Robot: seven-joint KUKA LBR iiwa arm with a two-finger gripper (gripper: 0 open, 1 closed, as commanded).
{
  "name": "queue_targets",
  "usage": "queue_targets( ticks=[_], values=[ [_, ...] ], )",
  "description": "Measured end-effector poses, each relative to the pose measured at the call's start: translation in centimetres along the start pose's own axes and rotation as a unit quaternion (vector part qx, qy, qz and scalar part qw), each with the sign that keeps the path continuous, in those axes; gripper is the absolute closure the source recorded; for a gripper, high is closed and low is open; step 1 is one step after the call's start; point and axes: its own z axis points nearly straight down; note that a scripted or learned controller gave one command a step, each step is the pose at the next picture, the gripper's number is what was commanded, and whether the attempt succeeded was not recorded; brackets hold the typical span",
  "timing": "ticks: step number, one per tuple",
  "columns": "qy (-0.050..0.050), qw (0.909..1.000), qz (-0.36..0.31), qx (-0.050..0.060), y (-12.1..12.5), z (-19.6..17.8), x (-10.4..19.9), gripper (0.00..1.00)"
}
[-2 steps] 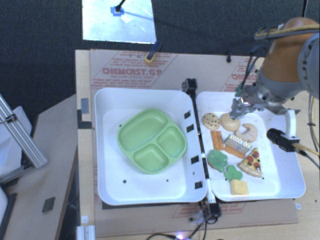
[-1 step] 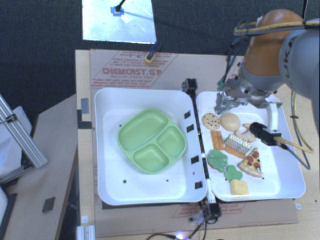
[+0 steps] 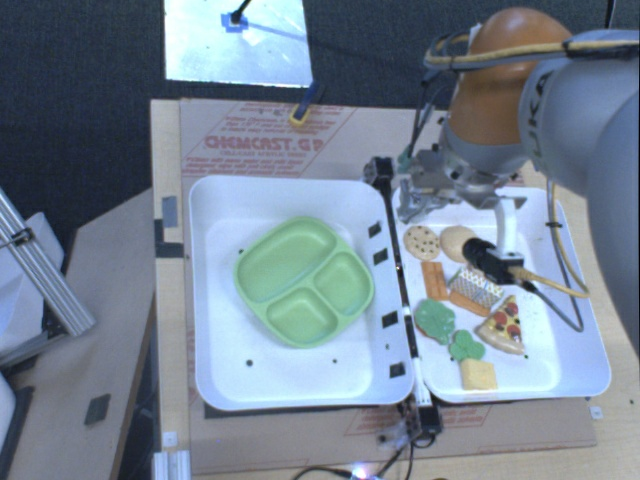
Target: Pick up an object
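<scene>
A brown wooden bench (image 3: pixel 120 268) stands on a dark floor, and a flat sheet of cardboard with red letters (image 3: pixel 265 143) lies on it. Far back lies a shiny silver square sheet (image 3: pixel 240 28). Two shallow white bins sit side by side on the cardboard. The left bin (image 3: pixel 215 368) holds a light green plastic plate with three parts (image 3: pixel 303 281), and the plate lies flat near the middle. The right bin (image 3: pixel 575 358) holds small toy foods. A round tan cookie with dark dots (image 3: pixel 422 240) lies at the far left of this bin, with a pale round bun (image 3: pixel 456 240) just to its right. Nearer is an orange strip (image 3: pixel 435 280), and beside that is a striped silver and orange piece (image 3: pixel 472 292). A toy pizza slice with red dots (image 3: pixel 505 326) lies near the middle. Two green leafy pieces (image 3: pixel 435 320) lie by the left wall, and a yellow cheese block (image 3: pixel 479 374) lies nearest of all. The grey arm with the orange band (image 3: pixel 505 68) reaches in from the right. Its gripper (image 3: pixel 415 206) is over the far left corner of the right bin, just beyond the cookie. I cannot tell if the gripper is spread wide or squeezed tight, and nothing can be seen in its grip.
</scene>
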Motion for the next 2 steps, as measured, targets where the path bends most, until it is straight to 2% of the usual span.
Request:
queue_targets(
  ticks=[1, 2],
  values=[
    [0.000, 1.0000, 0.001, 0.001, -0.5, 0.3, 3.5, 1.00],
    [-0.002, 1.0000, 0.004, 0.001, 0.0, 1.7, 2.9, 1.00]
  ],
)
